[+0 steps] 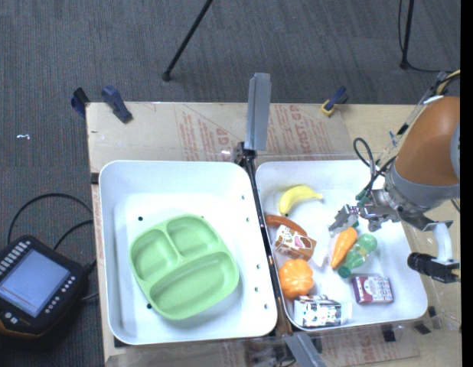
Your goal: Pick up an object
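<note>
The right bin (340,170) holds several toy foods: a yellow banana (298,197), an orange carrot (344,247), a green bottle (359,254), an orange pumpkin (296,278), a small printed carton (295,243), a red-brown sausage (281,222), a milk carton (319,310) and a dark red box (372,289). My gripper (348,217) hangs over the middle right of this bin. It is just above the carrot's upper end and to the right of the banana. I see nothing held in it.
The left bin (118,205) holds a green divided tray (184,264). A grey post (259,113) stands behind the seam between the bins. The arm's orange band (432,147) is over the right bin's right edge. A black pendant (30,281) lies at the far left.
</note>
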